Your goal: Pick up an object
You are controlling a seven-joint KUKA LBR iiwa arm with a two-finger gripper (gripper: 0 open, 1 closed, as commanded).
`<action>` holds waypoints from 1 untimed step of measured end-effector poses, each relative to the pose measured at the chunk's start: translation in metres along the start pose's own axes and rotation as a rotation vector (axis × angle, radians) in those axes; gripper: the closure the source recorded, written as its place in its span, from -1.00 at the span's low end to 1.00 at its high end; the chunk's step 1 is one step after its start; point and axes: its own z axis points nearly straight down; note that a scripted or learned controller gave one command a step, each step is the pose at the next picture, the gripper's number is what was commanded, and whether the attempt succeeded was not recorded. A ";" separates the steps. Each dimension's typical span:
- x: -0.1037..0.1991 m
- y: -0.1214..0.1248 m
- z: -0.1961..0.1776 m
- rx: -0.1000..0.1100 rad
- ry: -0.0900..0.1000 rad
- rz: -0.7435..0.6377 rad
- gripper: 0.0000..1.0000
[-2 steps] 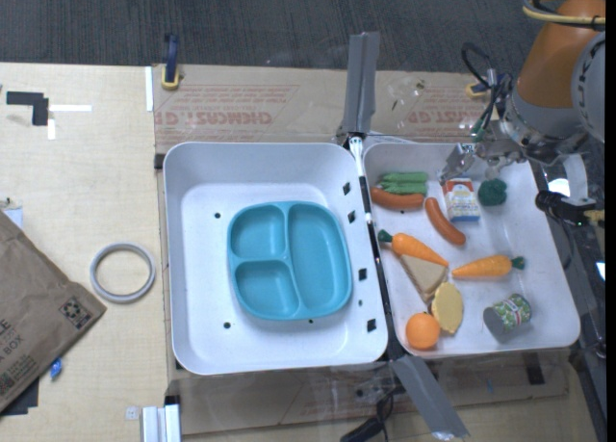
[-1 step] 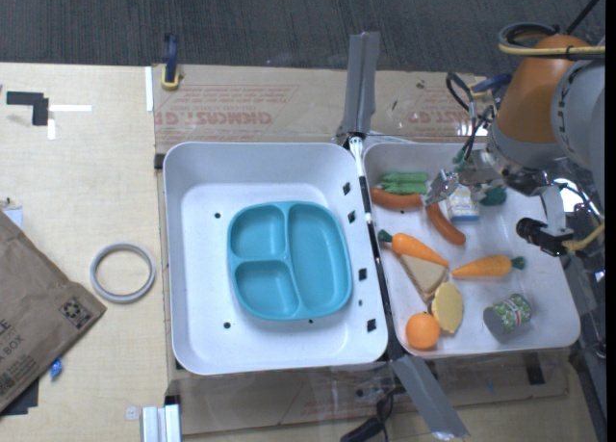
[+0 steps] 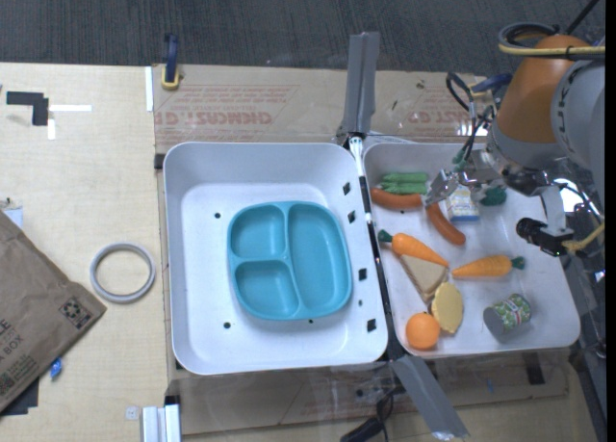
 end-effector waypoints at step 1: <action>-0.004 0.002 -0.013 -0.010 -0.008 0.001 1.00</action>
